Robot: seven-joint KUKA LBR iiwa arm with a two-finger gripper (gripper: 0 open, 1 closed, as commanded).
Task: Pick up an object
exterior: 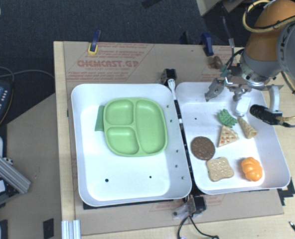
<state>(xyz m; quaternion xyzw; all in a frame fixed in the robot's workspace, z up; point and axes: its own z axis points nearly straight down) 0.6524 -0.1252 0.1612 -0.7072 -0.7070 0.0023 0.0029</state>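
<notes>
My gripper (225, 91) hangs over the far edge of the right bin (200, 101), open, with nothing between its fingers. Just in front of it lie a green leafy toy (226, 117), a pizza slice (228, 136) and a tan cone-shaped piece (247, 128). Closer to the bin's near side sit a round brown patty (203, 147), a slice of toast (220, 168) and an orange fruit (251, 169). All of these rest on the bin floor, apart from the gripper.
The left bin (87, 158) holds a green divided plate (135, 126) with a green piece (98, 118) tucked under its left rim. A black part (264, 114) sticks out beside the gripper over the right bin's far right corner. Clamps (93, 43) grip the bench's back edge.
</notes>
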